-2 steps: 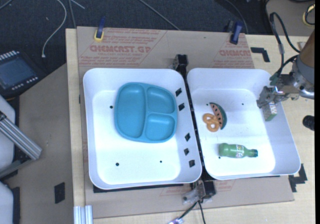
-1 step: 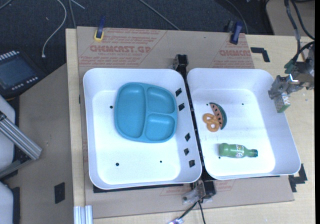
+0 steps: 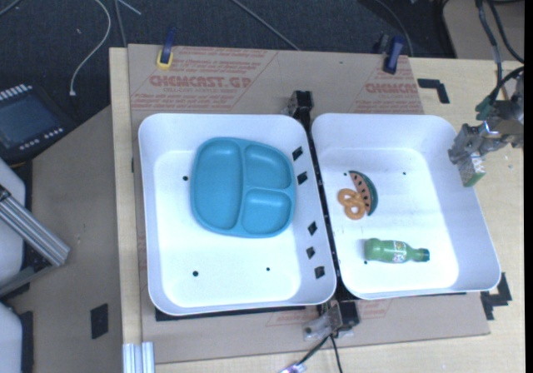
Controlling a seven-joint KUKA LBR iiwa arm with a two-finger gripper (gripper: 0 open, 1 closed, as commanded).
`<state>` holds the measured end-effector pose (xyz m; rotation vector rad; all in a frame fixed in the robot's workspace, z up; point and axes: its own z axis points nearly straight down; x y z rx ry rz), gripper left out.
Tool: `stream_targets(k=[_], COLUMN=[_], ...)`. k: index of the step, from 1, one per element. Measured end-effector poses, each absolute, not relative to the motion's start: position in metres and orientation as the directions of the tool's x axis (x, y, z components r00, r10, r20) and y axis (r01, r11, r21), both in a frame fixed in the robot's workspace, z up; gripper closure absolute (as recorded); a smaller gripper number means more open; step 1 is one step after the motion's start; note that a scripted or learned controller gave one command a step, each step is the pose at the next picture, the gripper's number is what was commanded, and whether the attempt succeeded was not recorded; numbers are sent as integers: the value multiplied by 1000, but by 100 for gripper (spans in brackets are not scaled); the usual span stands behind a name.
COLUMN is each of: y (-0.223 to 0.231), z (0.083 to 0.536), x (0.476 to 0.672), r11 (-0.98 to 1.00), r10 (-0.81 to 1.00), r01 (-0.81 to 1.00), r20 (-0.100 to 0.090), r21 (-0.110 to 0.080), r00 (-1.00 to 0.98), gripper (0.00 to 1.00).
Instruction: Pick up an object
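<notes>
At the frame's right edge, the pincer (image 3: 471,165) hovers beside the right white bin (image 3: 466,221) (its spread unreadable), well apart from the green plastic bottle (image 3: 396,251).

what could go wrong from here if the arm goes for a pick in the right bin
1. The pretzel lies against the watermelon slice, so a grasp may catch both or knock one aside.
2. The green bottle lies on its side and could roll away from closing fingers.
3. The gripper sits at the right bin's outer rim, so a low approach might clip that wall.
</notes>
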<state>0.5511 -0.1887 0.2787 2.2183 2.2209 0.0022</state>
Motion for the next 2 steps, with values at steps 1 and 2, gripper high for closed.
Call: stream_targets(k=[1, 2], y=[-134, -91], z=[265, 254], x=[538, 535], r11=[5, 5], r10=[1000, 1000], r01=[1000, 1000], r20=[4, 3], r21=[-3, -3], r00=[-5, -5], gripper=[100, 100])
